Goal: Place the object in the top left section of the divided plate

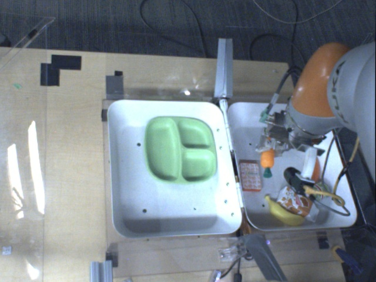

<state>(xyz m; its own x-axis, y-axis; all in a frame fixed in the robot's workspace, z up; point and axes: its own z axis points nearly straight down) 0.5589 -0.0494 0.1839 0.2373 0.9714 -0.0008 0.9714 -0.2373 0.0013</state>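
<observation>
In the camera view, the arm (329, 93) reaches in from the right and hangs its claw (271, 147) low over the right bin (247, 128), straight above a small orange object (267, 158) with a green tip. This is probably the thing to be moved, since the claw is lined up on it and not on its neighbours. From this slanted angle the wrist hides the claw's tips, so it cannot be told whether the claw is spread, pressed together or pinching the orange object. A red packet (251, 175) lies just beside the object towards the bin's left wall, and a banana (281, 212) lies nearer the front edge, close enough that a careless approach might nudge either. The green divided plate (179, 148) sits in the middle of the left bin (126, 175) on the table (64, 157), well apart from the object. It has one long section and two smaller ones, all bare, so the placing is not yet done.
</observation>
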